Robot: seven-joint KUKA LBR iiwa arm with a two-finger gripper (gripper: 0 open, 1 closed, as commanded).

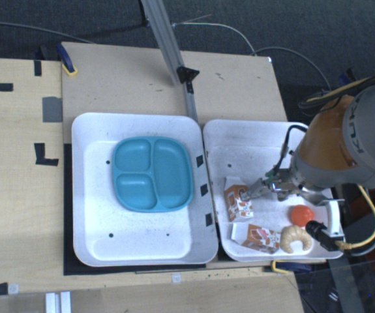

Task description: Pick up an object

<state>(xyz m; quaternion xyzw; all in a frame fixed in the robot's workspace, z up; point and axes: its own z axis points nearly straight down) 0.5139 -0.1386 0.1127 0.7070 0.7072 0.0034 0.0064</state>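
Note:
My gripper is low inside the right bin, reaching in from the right. Its tip is right beside the upper right corner of a small orange and white snack packet; I cannot tell if they touch. A second brown and white packet lies flat near the bin's front wall. A tan croissant rests to the right of that packet. A red ball-like object lies just behind the croissant, under the wrist.
The left bin holds a blue divided plate. A grey metal pole slants in from the top and ends at the back wall between the bins. The arm's bulky grey and orange body overhangs the right bin's right side.

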